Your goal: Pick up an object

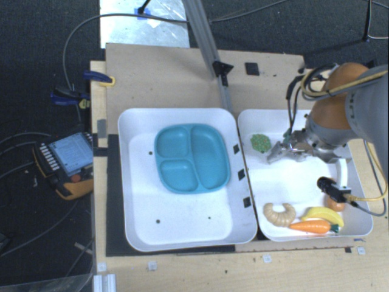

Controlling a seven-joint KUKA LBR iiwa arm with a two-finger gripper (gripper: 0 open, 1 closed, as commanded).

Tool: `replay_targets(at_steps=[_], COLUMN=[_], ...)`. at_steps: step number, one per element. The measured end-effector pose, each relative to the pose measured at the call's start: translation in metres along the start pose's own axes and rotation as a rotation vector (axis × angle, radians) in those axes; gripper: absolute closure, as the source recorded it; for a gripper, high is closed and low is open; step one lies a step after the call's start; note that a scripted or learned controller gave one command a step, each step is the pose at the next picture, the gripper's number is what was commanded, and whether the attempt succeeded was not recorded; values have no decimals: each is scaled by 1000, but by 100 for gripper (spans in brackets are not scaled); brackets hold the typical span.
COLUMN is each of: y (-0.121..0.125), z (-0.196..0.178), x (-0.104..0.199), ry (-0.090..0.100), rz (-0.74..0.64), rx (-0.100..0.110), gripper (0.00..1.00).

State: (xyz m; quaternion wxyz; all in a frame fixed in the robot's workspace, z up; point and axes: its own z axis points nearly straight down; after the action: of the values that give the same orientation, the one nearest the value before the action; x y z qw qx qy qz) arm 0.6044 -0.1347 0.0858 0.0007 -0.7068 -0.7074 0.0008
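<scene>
Currently the gripper (278, 153), fingers spread and holding nothing, hangs just right of the green broccoli piece (261, 142); probably light, bumpy, best pinched across its middle.

Both bins are plain white: the left bin (130, 224) and the right bin (285, 181). The divided plate (191, 158) is solid turquoise blue. The broccoli piece (261, 142) is green. The croissant-shaped item (279, 213) is pale tan. The carrot (311, 226) is orange with a green tip. The banana (324, 213) is yellow. The tabletop (164, 78) is light brown. The arm (355, 102) is grey with an orange band.
</scene>
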Motion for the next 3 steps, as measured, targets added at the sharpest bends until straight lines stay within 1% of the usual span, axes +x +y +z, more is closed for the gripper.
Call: replay_targets(at_steps=[1, 2, 3], y=[1, 4, 2], z=[0, -13, -72], x=[0, 0, 8], ry=[0, -2, -1], rz=[1, 1, -4], rx=[-5, -12, -8], gripper=[0, 100, 100])
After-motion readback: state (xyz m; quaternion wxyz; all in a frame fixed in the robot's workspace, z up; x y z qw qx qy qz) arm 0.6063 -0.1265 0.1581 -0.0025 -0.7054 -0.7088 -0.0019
